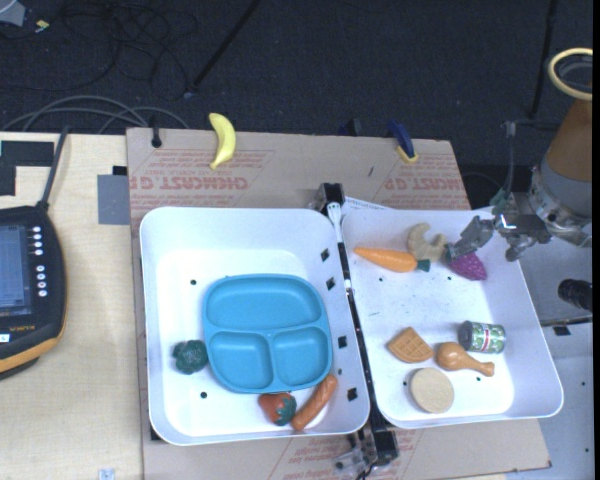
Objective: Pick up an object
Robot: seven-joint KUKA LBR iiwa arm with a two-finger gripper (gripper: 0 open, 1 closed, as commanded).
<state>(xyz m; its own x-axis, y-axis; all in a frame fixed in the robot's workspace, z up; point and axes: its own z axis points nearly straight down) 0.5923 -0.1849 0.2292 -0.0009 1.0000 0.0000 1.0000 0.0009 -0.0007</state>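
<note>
My gripper (494, 238) hangs over the far right part of the right bin (542, 366), with the grey arm and its orange band behind it at the right edge. Its fingers (473, 235) stand open with nothing between them. A purple bunch of grapes (468, 265) lies just below the left finger. Left of it are a beige piece (420, 238) and an orange carrot (385, 259). Nearer the front lie a green can (482, 337), a chicken drumstick (463, 358), a waffle-like wedge (410, 345) and a round biscuit (431, 390).
The left bin (170, 238) holds a blue divided plate (267, 331), a dark green broccoli (190, 356), a red strawberry (277, 407) and a sausage (315, 403). A banana (221, 138) lies on the cardboard behind. A control pendant (10, 288) sits at the far left.
</note>
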